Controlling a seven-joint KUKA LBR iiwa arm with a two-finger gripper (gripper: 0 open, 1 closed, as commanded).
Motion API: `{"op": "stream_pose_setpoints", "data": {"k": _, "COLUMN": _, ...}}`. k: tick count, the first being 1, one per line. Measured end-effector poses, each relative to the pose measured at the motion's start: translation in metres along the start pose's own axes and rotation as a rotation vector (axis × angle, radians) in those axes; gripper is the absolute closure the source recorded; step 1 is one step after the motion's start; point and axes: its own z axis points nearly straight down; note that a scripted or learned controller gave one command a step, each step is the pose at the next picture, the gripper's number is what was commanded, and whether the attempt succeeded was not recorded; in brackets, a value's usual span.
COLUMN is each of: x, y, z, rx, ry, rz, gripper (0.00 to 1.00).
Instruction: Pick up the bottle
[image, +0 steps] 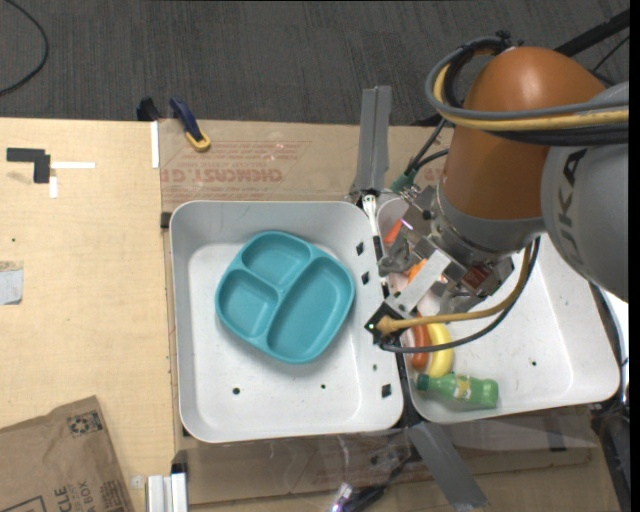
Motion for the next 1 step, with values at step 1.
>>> {"op": "stream_pose_setpoints", "data": {"k": 1, "x": 0.0693, "y": -0.0442, "z": -0.0192, "rx": -0.001, "ry": 0.0, "rz": 0.281, "gripper": 0.0}}
